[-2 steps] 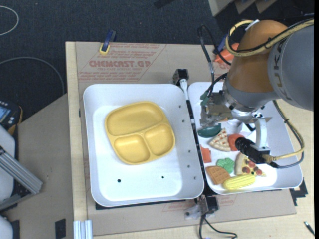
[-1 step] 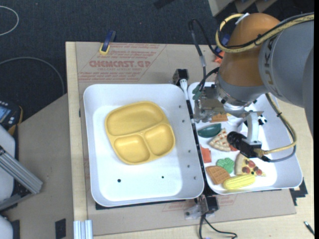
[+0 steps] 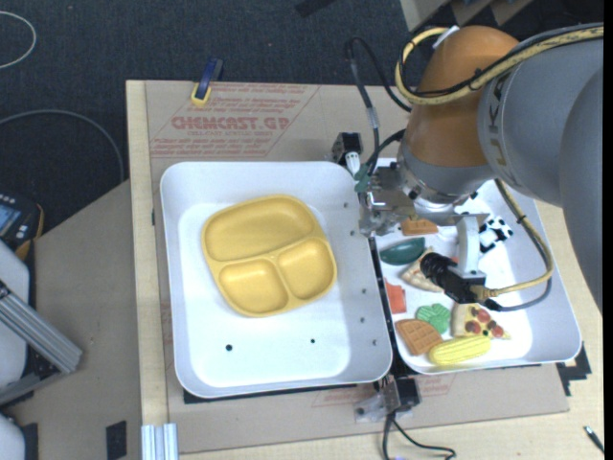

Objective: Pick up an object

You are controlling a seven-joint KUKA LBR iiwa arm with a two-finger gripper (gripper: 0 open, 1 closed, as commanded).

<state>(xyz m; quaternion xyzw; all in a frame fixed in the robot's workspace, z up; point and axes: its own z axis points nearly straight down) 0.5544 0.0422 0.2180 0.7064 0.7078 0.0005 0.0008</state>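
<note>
My gripper [image 3: 375, 209] hangs low over the far left corner of the right bin [image 3: 551, 305], beside the wall between the two bins. The wrist hides it from above. Toy food lies in this bin: a teal piece [image 3: 402, 251] and an orange piece [image 3: 419, 226] just right of the gripper, and a tan wedge [image 3: 417, 276]. Nearer the front are a red strip [image 3: 397, 298], a green piece [image 3: 436, 314], a waffle [image 3: 417, 335], a pizza slice [image 3: 479, 322] and a yellow corn cob [image 3: 460, 351]. I see nothing held.
The left bin [image 3: 182, 257] holds a yellow divided plate [image 3: 268, 254]. A black-and-white toy [image 3: 495, 230] lies at the right bin's far side, partly under the arm. Cardboard [image 3: 239, 113] covers the bench behind the bins, with a yellow-and-blue clip [image 3: 204, 82] on it.
</note>
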